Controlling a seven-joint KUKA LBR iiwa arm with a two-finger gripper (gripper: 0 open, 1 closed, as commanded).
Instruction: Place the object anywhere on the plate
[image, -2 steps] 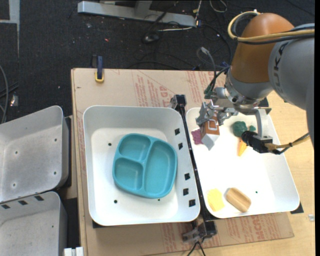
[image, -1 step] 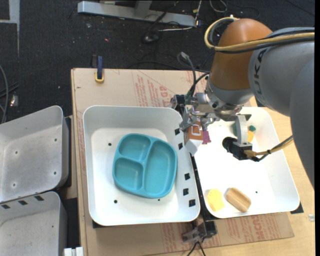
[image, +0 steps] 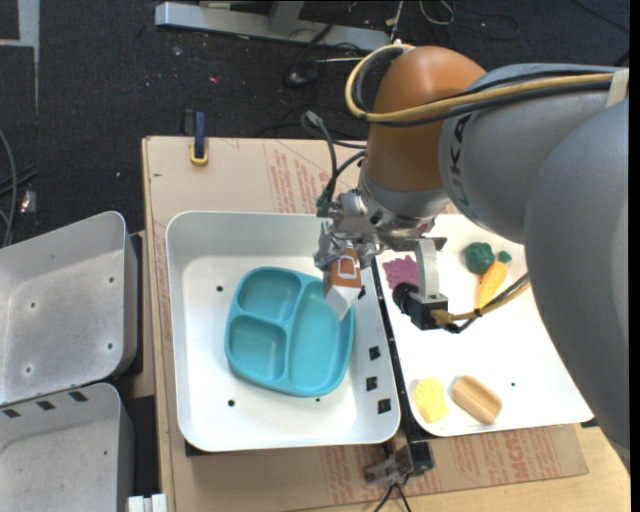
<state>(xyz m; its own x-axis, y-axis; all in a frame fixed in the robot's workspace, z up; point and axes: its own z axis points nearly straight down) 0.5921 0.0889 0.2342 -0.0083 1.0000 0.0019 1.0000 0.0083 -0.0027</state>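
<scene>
Carton (image: 345, 278) gripped in claw (image: 343, 262), hanging over plate's (image: 290, 330) 2 o'clock rim in left bin (image: 200, 330), long axis near vertical, slight tilt. Right bin (image: 560, 380), 3 o'clock: carrot (image: 490, 283), bread roll (image: 476, 399), yellow piece (image: 431, 400), purple item (image: 401, 270).

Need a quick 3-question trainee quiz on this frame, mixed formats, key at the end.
1. True or false: the teal divided plate lies in the right bin.
2. Which toy sits next to the carrot? A) green vegetable B) bread roll C) corn cob
3. Fill in: the small orange-and-white carton under the gripper hangs over the plate's ____ edge.

Key: 1 false, it lies in the left bin; 2 A; 3 right.
</scene>
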